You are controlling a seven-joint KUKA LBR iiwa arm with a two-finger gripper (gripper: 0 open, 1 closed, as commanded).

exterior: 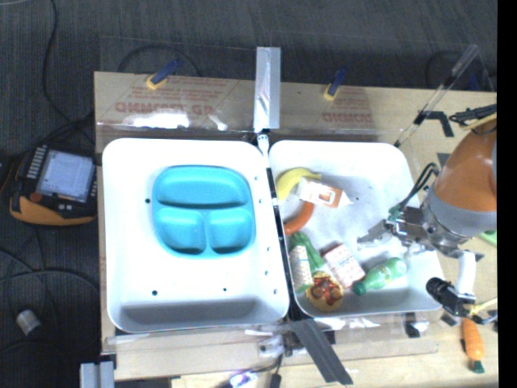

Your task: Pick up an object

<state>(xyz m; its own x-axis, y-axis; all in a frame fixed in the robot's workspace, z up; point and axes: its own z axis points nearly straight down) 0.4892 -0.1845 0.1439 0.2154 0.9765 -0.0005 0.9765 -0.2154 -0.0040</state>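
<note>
Arm (468, 184): comes in from the right, over the right bin (380, 156).
Gripper (386, 229): low over the bin, near the green bottle (380, 274).
Jaws: cannot tell.
Left bin (121, 217): holds a blue tray (202, 208).
Right bin: banana (291, 180), small boxes, green bottle.

arm (468, 188) low at the right
</note>
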